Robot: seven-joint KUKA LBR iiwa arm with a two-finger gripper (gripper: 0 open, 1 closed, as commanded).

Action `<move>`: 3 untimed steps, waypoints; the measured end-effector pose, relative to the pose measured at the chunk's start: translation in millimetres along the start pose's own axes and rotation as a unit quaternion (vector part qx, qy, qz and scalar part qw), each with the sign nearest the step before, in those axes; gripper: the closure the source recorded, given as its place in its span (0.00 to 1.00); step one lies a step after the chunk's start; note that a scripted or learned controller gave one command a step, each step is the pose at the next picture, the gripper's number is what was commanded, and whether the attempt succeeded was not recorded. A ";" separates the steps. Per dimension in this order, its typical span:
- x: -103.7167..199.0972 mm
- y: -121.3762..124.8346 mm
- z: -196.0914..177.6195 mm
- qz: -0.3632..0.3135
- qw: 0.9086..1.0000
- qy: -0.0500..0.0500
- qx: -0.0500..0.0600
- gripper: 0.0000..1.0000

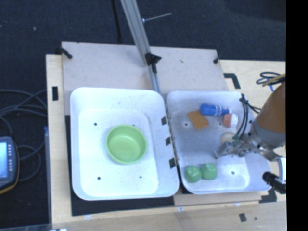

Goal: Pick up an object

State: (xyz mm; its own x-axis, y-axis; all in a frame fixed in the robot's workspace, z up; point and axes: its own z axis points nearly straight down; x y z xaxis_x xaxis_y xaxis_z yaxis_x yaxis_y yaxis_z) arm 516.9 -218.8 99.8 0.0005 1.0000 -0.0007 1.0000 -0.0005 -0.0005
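While the gripper (226,149) hangs low in the right bin (192,189), I judge the reach step under way; whether its claw is spread, I cannot tell. Next: descend and close on something. Green blocks (200,172) lie at seven o'clock (nearest), orange block (198,120) and blue bottle (214,110) toward eleven. Left bin (86,177) holds a green bowl (126,144).

Metal pole (136,27) rising behind the bins, handheld screen device (7,161) at left, loose cables (24,107)
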 end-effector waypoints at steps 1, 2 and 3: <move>-0.7 1.2 -12.7 0.001 1.000 0.000 -0.002 1.00; 2.1 11.8 -67.1 -0.001 1.000 0.000 -0.003 1.00; 1.4 12.7 -103.7 0.000 1.000 0.000 -0.002 1.00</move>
State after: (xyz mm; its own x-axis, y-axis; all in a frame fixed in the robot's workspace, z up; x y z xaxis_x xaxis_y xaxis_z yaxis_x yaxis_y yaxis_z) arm 529.6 -217.4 203.5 0.0000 1.0000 -0.0014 1.0000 0.0000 0.0042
